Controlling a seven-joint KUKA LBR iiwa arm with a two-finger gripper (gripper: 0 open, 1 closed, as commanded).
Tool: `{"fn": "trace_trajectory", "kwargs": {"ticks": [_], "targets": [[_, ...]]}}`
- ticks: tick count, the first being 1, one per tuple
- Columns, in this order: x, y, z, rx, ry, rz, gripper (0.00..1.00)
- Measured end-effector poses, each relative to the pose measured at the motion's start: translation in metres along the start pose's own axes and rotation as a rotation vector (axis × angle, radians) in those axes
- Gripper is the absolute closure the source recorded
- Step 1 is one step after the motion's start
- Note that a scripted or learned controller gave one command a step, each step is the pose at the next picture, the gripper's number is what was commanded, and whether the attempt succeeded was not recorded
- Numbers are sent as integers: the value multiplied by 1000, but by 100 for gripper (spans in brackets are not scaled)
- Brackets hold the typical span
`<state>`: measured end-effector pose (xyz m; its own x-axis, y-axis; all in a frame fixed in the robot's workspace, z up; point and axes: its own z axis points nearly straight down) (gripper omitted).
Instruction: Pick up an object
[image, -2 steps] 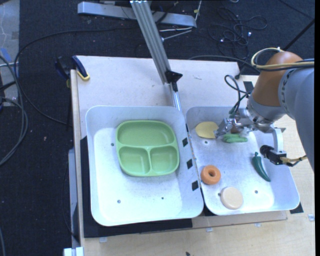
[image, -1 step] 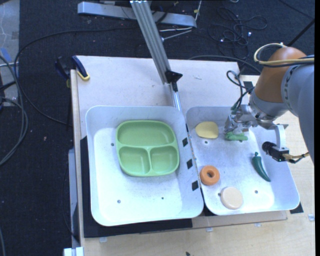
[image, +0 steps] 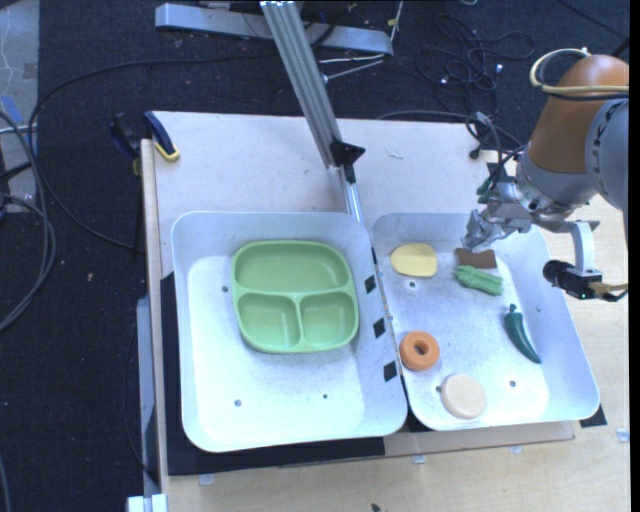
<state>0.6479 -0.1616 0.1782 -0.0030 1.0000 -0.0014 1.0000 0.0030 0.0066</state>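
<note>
Camera view, looking down at a slant on two shallow white bins side by side on a pale tabletop (image: 260, 150).

Left bin (image: 200, 400): holds a light green divided plate (image: 296, 296), three compartments, lying flat near the bin's middle.

Right bin (image: 560, 370): several small toy foods, spread apart.
- Pale yellow rounded piece (image: 414, 261), near the bin's upper left, smooth and flat-lying.
- Small brown block (image: 478, 259), dark and rectangular, directly under the gripper tip, partly covered by it.
- Light green leafy vegetable (image: 480, 280), touching or just beside the brown block on its near side, lying at a slant.
- Dark green pepper (image: 521, 333), slim and curved, toward the bin's right side, well apart from the rest.
- Orange ring-shaped doughnut (image: 419, 351), near the left wall, lower down.
- Cream round disc (image: 464, 395), just below and right of the doughnut, near the front edge.

Arm: reaching in from the right, orange band (image: 575, 95) high at the upper right, grey wrist below it angled down and leftward. Gripper (image: 478, 236) low over the upper part of the right bin, tip at the brown block and close above the leafy vegetable. Jaws dark and bunched together against the block; cannot tell how far apart, nor whether anything sits between them.

Also on the tabletop: a slanted metal pole (image: 310, 85) rising from between the bins, and a blue and yellow clamp (image: 160, 138) at the far left corner.
</note>
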Motion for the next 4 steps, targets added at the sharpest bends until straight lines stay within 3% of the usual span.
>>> {"fn": "trace_trajectory", "kwargs": {"ticks": [1, 4], "targets": [[0, 2, -54, -2, -1, 0, 100], [149, -20, -69, 8, 3, -5, 100]]}}
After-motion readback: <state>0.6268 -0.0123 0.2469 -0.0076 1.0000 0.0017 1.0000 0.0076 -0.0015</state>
